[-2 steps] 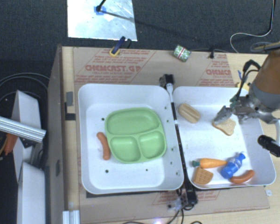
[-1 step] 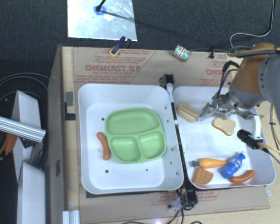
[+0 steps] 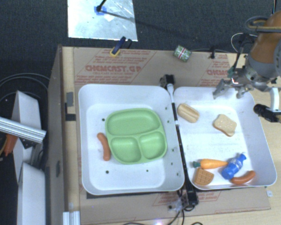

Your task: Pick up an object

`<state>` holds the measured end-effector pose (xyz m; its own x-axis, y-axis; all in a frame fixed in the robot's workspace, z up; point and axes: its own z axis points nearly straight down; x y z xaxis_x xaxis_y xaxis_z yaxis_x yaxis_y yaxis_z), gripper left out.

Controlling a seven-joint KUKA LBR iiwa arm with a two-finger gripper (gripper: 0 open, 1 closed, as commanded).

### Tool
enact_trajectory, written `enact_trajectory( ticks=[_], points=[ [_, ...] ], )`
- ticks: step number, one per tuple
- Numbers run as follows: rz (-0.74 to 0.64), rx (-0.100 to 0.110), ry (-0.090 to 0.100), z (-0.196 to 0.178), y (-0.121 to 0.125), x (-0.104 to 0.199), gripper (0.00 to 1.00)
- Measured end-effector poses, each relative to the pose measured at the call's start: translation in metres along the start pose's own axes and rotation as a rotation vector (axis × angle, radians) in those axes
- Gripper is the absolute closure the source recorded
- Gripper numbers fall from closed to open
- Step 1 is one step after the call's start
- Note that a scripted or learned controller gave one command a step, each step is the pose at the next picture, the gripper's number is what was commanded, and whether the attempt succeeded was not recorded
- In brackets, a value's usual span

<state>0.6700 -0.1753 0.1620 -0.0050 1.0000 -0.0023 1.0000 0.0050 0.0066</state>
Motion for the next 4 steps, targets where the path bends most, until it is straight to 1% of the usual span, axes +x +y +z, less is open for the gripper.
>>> enact_trajectory(
  ticks=[1, 2, 3, 4],
  points=[
    [0.003, 0.006, 0.001, 0.041, -0.014, -0.031, 0.0],
    [0.0, 0.002, 0.001, 0.018, -0.001, -0.024, 0.0],
    [0.003, 0.005, 0.001, 0.034, -0.036, -0.031, 0.0],
    [0.004, 0.006, 0.002, 0.05, -0.062, -0.022, 0.0]
  ],
)
